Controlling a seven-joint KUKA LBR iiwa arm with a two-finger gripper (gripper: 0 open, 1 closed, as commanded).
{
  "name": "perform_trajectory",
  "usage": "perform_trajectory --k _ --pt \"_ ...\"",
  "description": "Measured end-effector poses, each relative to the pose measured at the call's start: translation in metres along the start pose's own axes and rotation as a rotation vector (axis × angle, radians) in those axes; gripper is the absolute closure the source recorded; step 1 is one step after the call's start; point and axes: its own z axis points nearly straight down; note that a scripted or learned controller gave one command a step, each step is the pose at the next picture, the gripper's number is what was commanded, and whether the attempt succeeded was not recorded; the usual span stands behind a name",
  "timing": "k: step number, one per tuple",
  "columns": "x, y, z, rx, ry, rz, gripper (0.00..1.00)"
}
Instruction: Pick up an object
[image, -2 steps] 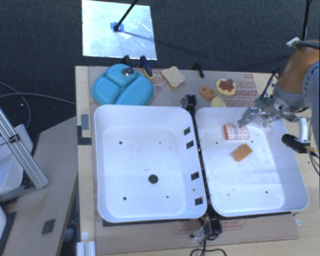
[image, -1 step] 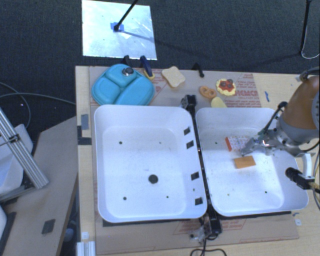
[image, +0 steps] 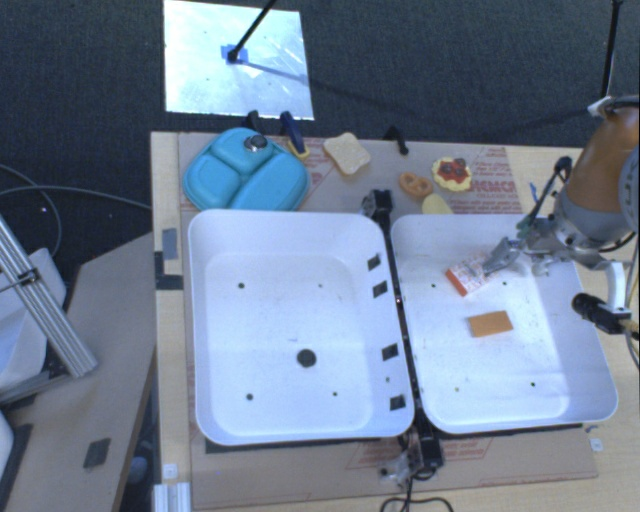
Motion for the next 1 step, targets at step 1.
perform_trajectory --k 1 --pt "-0.0001 -0.0771 0.025 0.007 0.002 0.007 0.0"
